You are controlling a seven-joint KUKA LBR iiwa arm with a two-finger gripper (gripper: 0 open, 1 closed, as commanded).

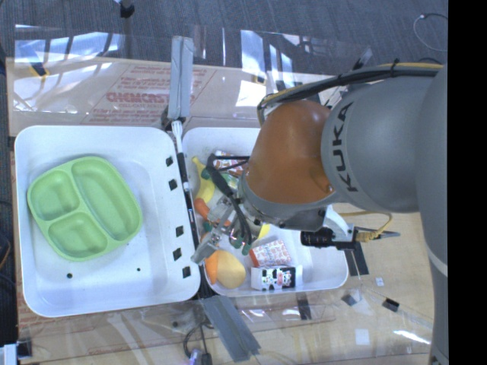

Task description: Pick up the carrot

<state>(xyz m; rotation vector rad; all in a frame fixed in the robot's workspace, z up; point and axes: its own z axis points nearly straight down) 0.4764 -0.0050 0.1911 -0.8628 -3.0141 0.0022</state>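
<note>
Left bin (46, 147) holding a green three-compartment plate (84, 206); right bin (335, 268) holding an orange-yellow round fruit (225, 268) at its near edge, a black-and-white carton (275, 277) just beside it, a red-patterned packet (272, 251) behind the carton, and a yellow item (205, 178) near the dividing wall.

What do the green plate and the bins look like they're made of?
Green plate: likely moulded plastic, matte, going by its even colour and soft, rounded dividers. Left bin and right bin: probably thin white plastic, semi-gloss, with faint sheen and rounded corners.
</note>
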